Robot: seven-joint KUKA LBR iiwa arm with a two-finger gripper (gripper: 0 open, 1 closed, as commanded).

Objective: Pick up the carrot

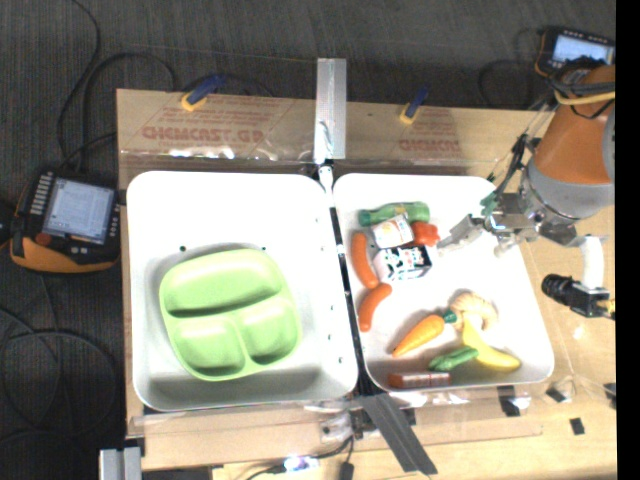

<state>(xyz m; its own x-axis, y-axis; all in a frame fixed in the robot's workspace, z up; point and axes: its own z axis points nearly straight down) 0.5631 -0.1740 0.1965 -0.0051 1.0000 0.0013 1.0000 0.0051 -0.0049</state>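
Left bin [140, 218]: white, shallow, with rounded corners. One light green divided tray [230, 311] is contained, moulded in smooth plastic with one long compartment and two smaller ones, set slightly askew.

Right bin [525, 298]: white, shallow, matching the left and touching it along the middle seam. Contents are listed as follows. The carrot [418, 334], orange and tapered with a small green top, is laid at a slant in the near half of the bin, tip toward the left, top just beside a pale cream item [473, 309]. A yellow banana [490, 354] and a small green piece [456, 359] are placed just in front of it, with a dark reddish stick [420, 378] against the near wall. Two orange sausage-like pieces [367, 283] are lined along the left wall. A black-and-white patterned carton [403, 262], a green item [395, 213] and a red-and-white item [405, 233] are clustered in the far half.

Arm: grey with an orange band, entered from the right. The hand [468, 230] is held over the far right part of the right bin, well apart from the carrot; its fingers are seen apart, with nothing between them.

Bench [250, 128]: pale wood-coloured board, printed with reddish lettering and covered at the back by clear film, fixed with two yellow-and-blue clamps [200, 92].

Surroundings: dark carpet-like floor [300, 18] with black cables, and a handheld control pendant [70, 218] with a lit screen to the left.
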